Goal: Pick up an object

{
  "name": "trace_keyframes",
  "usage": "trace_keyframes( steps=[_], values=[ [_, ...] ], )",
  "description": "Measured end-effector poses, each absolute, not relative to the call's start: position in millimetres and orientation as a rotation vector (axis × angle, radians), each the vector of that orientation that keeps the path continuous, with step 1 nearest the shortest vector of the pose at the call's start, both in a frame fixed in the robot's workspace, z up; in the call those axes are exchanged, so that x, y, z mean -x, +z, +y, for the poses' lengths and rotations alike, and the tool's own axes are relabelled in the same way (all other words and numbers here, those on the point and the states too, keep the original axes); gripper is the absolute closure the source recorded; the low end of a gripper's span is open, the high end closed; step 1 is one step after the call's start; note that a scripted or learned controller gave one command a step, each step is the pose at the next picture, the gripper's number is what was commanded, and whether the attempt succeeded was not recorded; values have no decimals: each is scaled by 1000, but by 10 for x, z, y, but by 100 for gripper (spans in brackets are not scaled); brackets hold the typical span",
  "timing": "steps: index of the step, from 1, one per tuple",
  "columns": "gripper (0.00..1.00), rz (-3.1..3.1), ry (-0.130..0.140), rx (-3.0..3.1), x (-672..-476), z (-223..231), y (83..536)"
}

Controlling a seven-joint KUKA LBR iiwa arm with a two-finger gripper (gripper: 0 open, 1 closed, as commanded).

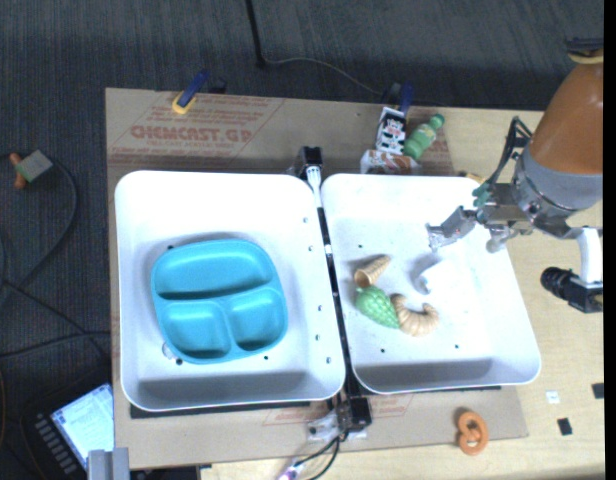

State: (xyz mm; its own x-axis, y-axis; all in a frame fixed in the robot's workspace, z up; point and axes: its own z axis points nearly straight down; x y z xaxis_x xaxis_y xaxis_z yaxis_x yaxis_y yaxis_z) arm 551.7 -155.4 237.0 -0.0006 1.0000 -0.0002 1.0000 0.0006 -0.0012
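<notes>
In the right bin [488,368] lie three small things: a tan cone [371,268], a green ridged piece [378,308] and a tan croissant-shaped piece [418,318], close together near the middle left. My gripper [435,254] reaches in from the right, just right of the cone and above the croissant piece. Its fingers [445,230] stand open with nothing between them.
The left bin [138,208] holds a blue divided tray [220,298]. Behind the right bin stand a small printed box [390,131] and a green toy bottle [421,138]. An orange ring-shaped thing [472,430] lies on the bench in front of the right bin.
</notes>
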Motion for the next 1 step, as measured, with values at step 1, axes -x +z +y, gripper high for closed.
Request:
trace_keyframes(
  steps=[1],
  values=[
    [0, -2223, 2, 2220, -5998, -1555, 956]
  ],
)
